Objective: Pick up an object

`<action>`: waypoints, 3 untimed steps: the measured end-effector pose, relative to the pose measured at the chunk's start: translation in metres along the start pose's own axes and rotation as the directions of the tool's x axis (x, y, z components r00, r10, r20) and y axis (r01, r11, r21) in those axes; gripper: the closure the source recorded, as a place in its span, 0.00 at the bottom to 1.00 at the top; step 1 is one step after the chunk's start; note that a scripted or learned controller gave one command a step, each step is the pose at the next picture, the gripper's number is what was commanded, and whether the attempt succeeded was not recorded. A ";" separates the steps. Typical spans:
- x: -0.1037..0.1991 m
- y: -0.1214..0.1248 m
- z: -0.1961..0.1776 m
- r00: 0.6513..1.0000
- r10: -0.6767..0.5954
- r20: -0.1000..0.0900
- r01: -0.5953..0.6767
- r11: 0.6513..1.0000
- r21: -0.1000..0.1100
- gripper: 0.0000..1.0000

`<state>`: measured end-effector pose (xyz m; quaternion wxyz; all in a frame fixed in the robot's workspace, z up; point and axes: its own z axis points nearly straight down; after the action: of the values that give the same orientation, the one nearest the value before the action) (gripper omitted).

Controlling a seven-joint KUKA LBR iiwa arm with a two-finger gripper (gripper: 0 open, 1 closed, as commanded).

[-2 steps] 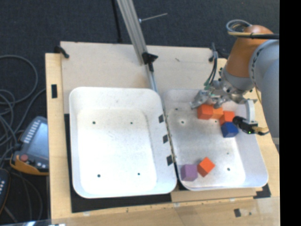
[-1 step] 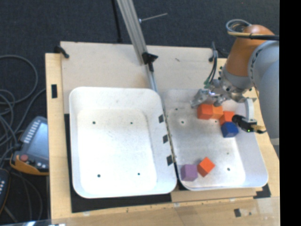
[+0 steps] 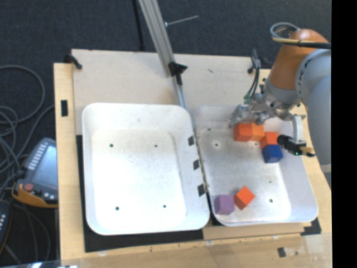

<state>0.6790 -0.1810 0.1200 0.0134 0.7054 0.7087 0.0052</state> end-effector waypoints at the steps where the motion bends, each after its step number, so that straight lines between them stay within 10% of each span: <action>1: 0.004 -0.001 0.002 1.000 0.003 -0.003 -0.003 1.000 0.000 0.00; 3: -0.007 -0.005 0.003 1.000 0.000 0.002 0.000 1.000 -0.003 0.00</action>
<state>0.6744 -0.1876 0.1169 0.0152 0.7055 0.7085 0.0055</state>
